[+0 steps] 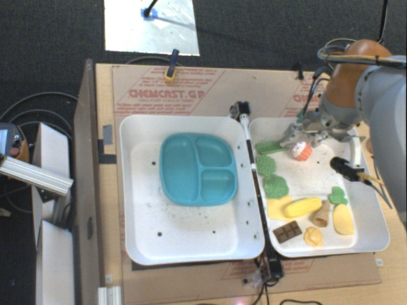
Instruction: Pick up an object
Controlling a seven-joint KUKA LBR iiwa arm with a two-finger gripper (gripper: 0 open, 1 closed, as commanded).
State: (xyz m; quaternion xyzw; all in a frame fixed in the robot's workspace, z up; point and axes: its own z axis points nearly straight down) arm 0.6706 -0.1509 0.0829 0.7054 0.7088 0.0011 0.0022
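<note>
Dark carpet surrounds a tabletop [191, 91] covered in printed cardboard, with two shallow white bins sitting side by side on it. Left bin [143, 227] holds a teal divided plate [197, 169] and not much else. Right bin [372, 230] is the busy one: a small red-and-white object [301, 150] near the top, a green leafy piece [266, 165] and another green one [276, 185] by the divider, a yellow corn cob [303, 206], a chocolate bar [287, 231], a small yellow pretzel-like thing [312, 236], a tan cone [322, 215] and a yellow lemon-ish piece [343, 218]. Gripper [304, 134] comes in from the right, low over the top of the right bin, just above the red-and-white object. Honestly I can't tell how it's set or whether it's touching that object, too much metal clutter there.
</note>
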